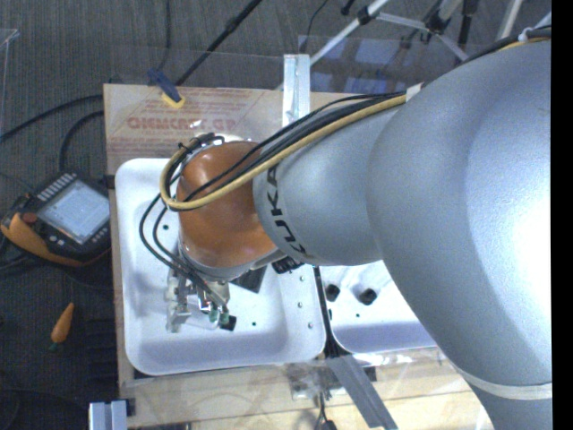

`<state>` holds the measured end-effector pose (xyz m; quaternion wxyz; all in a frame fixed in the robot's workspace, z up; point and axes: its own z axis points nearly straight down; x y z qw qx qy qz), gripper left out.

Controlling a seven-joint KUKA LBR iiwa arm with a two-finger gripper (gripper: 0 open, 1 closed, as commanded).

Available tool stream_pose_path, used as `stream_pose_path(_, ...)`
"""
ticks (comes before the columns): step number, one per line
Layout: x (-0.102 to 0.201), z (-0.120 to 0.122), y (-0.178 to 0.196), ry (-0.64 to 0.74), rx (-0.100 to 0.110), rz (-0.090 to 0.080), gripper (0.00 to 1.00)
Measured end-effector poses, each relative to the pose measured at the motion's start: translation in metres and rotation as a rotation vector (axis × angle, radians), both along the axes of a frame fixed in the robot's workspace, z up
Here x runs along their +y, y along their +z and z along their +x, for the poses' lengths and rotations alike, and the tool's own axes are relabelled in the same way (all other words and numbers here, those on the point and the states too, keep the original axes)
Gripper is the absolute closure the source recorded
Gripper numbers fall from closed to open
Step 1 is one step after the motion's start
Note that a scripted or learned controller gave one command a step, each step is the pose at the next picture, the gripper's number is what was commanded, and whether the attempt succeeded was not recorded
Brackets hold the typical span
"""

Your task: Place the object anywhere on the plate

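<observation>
My table (134, 119) is a pale wooden board with red print across its upper left part. On it sit two shallow white bins side by side: the left bin (134, 240) fills the middle left of the frame, the right bin (376, 334) shows at lower centre, partly under my arm. A blue and yellow clamp (166, 89) grips the board's upper left edge.

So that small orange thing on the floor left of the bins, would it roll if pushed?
Probably light: the orange thing is small beside the left bin. It looks tapered, so a push would likely swing it round rather than roll it straight. The floor looks like carpet, which should stop it soon.
</observation>
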<state>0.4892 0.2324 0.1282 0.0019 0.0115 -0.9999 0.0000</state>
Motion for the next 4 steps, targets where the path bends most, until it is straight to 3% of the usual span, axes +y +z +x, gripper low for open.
stream_pose_path(1, 0.001, 0.034, 0.036, 0.198, -0.003, 0.002, 1.0)
stream_pose_path(2, 0.0, 0.114, 0.25, 0.212, -0.009, 0.001, 1.0)
stream_pose_path(3, 0.002, 0.073, 0.279, 0.593, -0.007, 0.004, 1.0)
stream_pose_path(4, 0.001, 0.14, 0.306, 0.855, -0.008, 0.004, 1.0)
